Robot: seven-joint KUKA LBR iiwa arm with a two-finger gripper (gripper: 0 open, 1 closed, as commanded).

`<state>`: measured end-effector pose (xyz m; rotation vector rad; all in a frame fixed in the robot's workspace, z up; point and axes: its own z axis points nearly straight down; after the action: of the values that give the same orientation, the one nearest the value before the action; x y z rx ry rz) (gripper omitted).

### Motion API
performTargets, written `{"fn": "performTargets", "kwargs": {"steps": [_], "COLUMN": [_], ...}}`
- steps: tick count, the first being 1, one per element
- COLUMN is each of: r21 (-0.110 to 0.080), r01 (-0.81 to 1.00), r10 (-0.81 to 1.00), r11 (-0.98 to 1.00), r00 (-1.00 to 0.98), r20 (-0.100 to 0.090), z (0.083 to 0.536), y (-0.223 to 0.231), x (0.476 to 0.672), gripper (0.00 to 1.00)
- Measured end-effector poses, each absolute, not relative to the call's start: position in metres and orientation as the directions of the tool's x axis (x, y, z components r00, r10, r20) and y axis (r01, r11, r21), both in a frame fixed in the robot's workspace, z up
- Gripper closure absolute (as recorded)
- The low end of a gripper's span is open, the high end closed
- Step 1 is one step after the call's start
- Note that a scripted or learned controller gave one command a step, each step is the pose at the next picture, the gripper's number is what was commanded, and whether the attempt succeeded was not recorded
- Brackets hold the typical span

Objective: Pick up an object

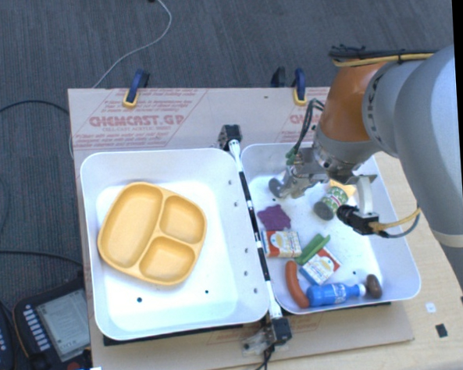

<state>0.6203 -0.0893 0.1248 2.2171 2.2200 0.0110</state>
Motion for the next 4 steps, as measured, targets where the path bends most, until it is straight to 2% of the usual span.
{"fn": "performTargets", "kwargs": {"steps": [1,2,3,4], "r21": [0.007,0.008,0.012,0.012], "r01": [1.000,1.000,1.000,1.000], "r10": [1.000,1.000,1.000,1.000], "r11": [0.001,0.000,0.000,0.000], "r00": [-0.001,0.000,0.000,0.000], "r20": [0.002,-0.001,-0.001,-0.001], "z": [0.125,0.089,0.100,0.100], "y": [-0.089,-0.098,-0.098,-0.098], "x": [0.620,0.580,0.581,0.581], "gripper": [0.00,0.00,1.00,0.00]}}
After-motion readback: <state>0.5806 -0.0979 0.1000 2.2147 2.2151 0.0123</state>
